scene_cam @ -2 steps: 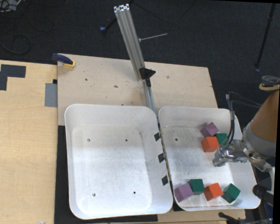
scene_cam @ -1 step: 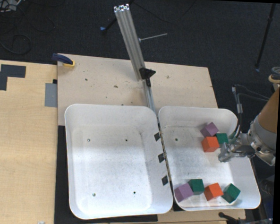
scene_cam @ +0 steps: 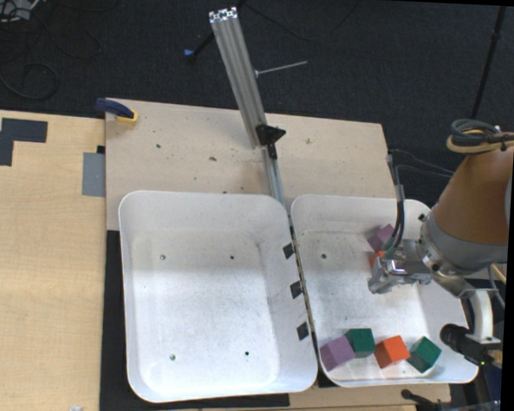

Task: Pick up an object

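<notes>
Taking the right-hand shallow white plastic bin [scene_cam: 360, 217] as the landmark: along its near rim lies a row of four small blocks, close together. From the divider side outward they are a matte purple cube [scene_cam: 337, 351], a dark green cube [scene_cam: 362, 340] just behind and touching it, an orange cube [scene_cam: 392, 350], and a second green cube [scene_cam: 424, 354] tilted against the bin's corner. All have flat faces and sharp edges.

Farther in, near the bin's outer wall, the metal end effector [scene_cam: 387, 272] hangs low over the floor; whether it is spread or pressed together cannot be told. Just behind it rests another purple block [scene_cam: 380, 237], partly hidden, with a sliver of orange beside the metal. The grey arm with its orange band [scene_cam: 474, 201] looms over that side.

Left of the bin, touching along a seam with black clips, sits the twin white bin [scene_cam: 152, 211], speckled. Beyond both, a ribbed aluminium bar [scene_cam: 239, 69] slants across the pale wooden table [scene_cam: 191, 140].
</notes>
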You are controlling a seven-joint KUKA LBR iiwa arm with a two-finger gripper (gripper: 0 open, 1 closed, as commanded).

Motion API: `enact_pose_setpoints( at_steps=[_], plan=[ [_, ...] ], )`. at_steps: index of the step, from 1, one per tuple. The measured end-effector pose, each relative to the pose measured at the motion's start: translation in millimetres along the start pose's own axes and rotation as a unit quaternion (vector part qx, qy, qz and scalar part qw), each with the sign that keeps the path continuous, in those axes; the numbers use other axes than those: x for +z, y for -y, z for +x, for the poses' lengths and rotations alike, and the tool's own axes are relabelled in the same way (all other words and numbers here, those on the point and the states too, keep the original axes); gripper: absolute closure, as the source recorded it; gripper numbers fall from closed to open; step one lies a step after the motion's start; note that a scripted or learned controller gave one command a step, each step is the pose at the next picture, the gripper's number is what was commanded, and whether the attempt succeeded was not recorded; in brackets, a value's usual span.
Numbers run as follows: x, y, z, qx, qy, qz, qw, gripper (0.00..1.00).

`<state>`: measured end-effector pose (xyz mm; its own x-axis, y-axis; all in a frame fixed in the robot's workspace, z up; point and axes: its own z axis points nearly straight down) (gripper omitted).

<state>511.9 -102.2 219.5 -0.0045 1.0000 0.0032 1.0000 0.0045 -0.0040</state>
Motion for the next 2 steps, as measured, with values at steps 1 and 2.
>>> enact_pose_setpoints(
  at_steps=[1, 2],
  plan=[
    [5.6, -3.7, 46.2, 0.000, 0.000, 0.000, 1.0000, 1.00],
    [-5.5, -9.0, 94.7, 0.000, 0.000, -0.001, 1.0000, 1.00]
  ],
)
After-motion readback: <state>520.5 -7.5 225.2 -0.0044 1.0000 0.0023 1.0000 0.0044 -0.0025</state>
